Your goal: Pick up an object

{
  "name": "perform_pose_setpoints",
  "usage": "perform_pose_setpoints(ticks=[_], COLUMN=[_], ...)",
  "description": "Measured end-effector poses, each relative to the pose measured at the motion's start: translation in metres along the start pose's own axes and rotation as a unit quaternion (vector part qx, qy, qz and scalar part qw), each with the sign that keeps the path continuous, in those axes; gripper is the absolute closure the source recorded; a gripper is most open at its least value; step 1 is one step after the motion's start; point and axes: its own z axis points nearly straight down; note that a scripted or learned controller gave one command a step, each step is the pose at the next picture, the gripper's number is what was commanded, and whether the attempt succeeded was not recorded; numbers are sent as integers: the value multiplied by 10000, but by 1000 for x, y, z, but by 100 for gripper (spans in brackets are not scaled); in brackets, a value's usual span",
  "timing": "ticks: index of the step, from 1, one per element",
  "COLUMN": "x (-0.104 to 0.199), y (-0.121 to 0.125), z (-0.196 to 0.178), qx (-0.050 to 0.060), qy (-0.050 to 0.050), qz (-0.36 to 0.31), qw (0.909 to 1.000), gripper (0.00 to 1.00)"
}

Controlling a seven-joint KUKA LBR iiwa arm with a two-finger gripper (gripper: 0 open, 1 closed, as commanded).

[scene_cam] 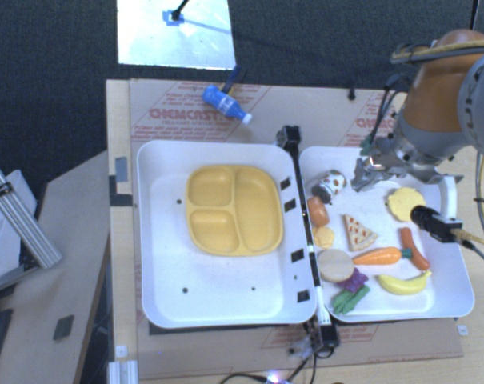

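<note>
Gripper [370, 169]: low over the right bin's [466, 290] upper part; how far open cannot be told, nothing seen held.
Nearest toy: brown-and-white piece [332, 185], just left of the gripper.
Other toys: pizza slice [358, 233], carrot [378, 256], banana [403, 282].
Left bin [158, 294]: yellow divided tray [233, 209].
</note>
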Motion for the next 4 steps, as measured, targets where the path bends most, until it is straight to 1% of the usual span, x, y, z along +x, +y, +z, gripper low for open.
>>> perform_pose_setpoints(ticks=[1,2,3,4], x=[45,97,120,120], y=[26,44,51,61], z=[5,-14,-16,-17], qx=[-4,-8,-2,-2], qy=[-2,4,-3,-10], qz=[0,-3,13,19], qw=[10000,10000,10000,10000], gripper=[100,100,100,100])
